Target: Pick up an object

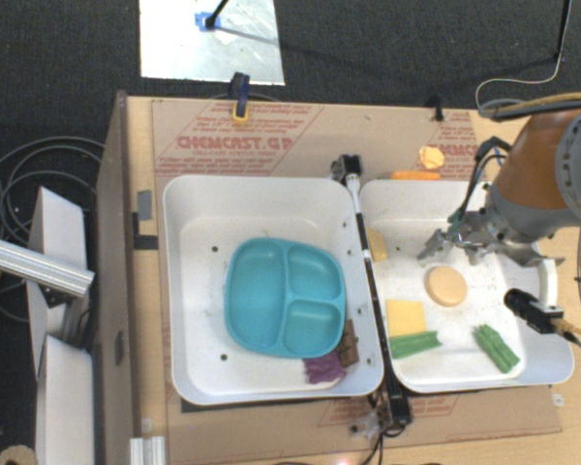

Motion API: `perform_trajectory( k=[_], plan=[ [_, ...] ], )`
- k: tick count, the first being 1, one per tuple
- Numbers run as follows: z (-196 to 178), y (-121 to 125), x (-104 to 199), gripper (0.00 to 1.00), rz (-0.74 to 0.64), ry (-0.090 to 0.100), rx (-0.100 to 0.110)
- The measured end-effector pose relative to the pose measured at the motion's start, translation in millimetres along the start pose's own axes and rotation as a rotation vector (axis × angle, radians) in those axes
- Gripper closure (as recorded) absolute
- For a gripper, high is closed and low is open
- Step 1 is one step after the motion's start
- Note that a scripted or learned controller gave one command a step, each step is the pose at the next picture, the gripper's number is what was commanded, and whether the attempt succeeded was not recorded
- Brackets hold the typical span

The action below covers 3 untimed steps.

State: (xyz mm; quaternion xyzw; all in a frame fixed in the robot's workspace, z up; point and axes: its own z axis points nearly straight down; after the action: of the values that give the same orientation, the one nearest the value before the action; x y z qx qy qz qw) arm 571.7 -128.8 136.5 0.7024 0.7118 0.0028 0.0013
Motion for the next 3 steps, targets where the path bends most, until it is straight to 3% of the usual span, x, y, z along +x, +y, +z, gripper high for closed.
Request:
perform_trajectory(
  k=[1, 2, 3],
  plan=[
    [54, -54, -27, 0.00, 0.016, -0.002, 0.010],
    [-43, 23, -70, 0.00, 0.008, -0.010, -0.011],
    [5, -19, -12, 0.00, 0.006, 0.002, 0.011]
  ],
)
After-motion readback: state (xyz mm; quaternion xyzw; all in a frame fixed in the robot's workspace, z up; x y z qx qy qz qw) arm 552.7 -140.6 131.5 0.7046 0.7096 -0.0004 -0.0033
